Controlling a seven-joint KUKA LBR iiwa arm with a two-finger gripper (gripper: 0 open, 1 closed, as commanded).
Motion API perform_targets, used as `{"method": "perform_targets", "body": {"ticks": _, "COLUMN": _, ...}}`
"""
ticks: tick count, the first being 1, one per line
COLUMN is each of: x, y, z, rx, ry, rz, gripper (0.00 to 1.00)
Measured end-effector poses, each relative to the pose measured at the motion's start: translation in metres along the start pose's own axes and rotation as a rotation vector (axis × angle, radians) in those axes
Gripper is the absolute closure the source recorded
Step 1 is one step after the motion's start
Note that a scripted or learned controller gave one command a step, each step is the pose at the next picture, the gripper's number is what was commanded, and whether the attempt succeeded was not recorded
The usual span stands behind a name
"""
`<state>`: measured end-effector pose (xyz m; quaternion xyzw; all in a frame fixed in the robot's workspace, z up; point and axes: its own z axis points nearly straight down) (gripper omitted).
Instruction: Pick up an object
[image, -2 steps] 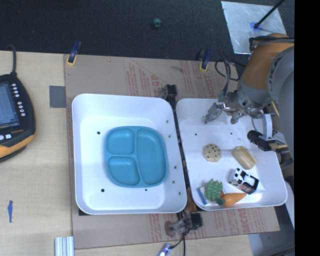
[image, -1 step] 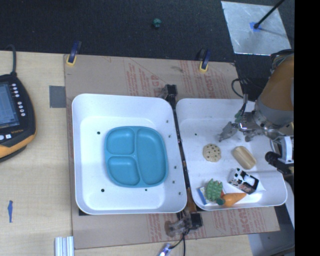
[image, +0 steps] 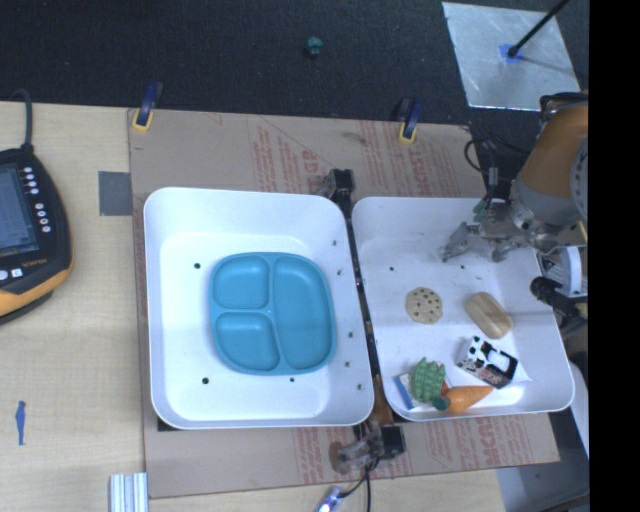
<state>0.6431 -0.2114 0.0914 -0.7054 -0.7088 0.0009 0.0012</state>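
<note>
Objects for picking lie in the right bin (image: 385, 300); a round cookie (image: 424, 305) with dark chips sits near its middle; a tan bread roll (image: 489, 314) lies just right of the cookie; a small black-and-white cow figure (image: 487, 361) lies nearer the front; at the front edge a green broccoli piece (image: 428, 381) touches an orange carrot (image: 468, 397), with a bit of blue showing beside the green.

Camera view, surface and room first; the bench (image: 85, 350) is pale wood, overlaid with a brown cardboard sheet (image: 250, 155) printed in faint red and pinned at the far edge by two blue-and-yellow clamps (image: 147, 106); beyond the bench the floor is dark carpet with a pale square patch (image: 510, 55) at the upper right; a black and orange teach pendant (image: 25, 230) rests at the left edge of the bench; a grey tape square (image: 115, 192) sits near the cardboard's left side. The left bin (image: 180, 390) is white and holds a blue divided plate (image: 272, 312) with three compartments, lying flat near its middle; the two bins touch along their inner rims.

The arm (image: 555, 170) reaches in from the right, its orange band above the wrist; the gripper (image: 482, 247) hangs over the far part of the right bin, its two fingers spread apart with nothing between them. The cookie lies nearer the camera than the gripper and a little left, apart from it; the bread roll is likewise nearer the front; the cow figure, broccoli piece and carrot are well apart from it at the front edge.
</note>
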Motion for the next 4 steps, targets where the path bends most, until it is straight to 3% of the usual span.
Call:
{"method": "perform_targets", "body": {"ticks": 1, "x": 0.001, "y": -0.064, "z": -0.046, "rx": -0.001, "ry": -0.001, "rz": 0.000, "gripper": 0.00}}
{"method": "perform_targets", "body": {"ticks": 2, "x": 0.000, "y": -0.112, "z": 0.001, "rx": 0.001, "ry": 0.000, "rz": 0.000, "gripper": 0.00}}
{"method": "perform_targets", "body": {"ticks": 3, "x": 0.000, "y": -0.028, "z": -0.001, "rx": -0.002, "ry": 0.000, "rz": 0.001, "gripper": 0.00}}
{"method": "perform_targets", "body": {"ticks": 4, "x": 0.000, "y": -0.076, "z": -0.053, "rx": -0.001, "ry": 0.000, "rz": 0.002, "gripper": 0.00}}
